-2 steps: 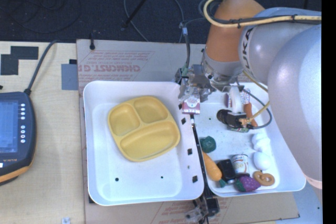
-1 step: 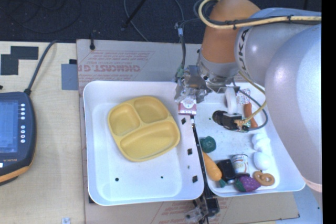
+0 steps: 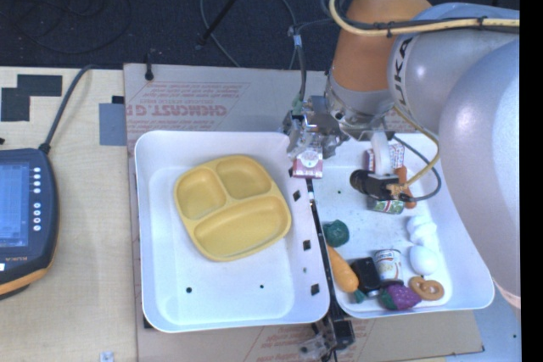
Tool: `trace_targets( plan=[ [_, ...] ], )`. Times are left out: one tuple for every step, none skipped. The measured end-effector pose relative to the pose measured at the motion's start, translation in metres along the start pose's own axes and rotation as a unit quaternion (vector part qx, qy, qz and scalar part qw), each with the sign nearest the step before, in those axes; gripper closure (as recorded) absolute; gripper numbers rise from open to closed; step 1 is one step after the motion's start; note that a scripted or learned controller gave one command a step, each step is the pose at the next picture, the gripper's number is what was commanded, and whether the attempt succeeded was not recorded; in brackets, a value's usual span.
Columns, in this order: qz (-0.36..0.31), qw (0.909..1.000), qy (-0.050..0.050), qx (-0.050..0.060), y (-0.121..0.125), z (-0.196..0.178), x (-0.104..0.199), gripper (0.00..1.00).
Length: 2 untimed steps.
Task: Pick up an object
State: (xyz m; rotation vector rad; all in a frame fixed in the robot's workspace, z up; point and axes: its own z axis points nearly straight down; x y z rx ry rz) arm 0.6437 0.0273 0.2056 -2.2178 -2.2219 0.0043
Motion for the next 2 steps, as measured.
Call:
trace_targets(
  plan=[
    [0.001, 1.0, 0.0, 0.0, 0.0, -0.001, -0.007, 1.0],
    [0.001, 1.0, 0.0, 0.002, -0.001, 0.021, -0.025, 1.0]
  ],
)
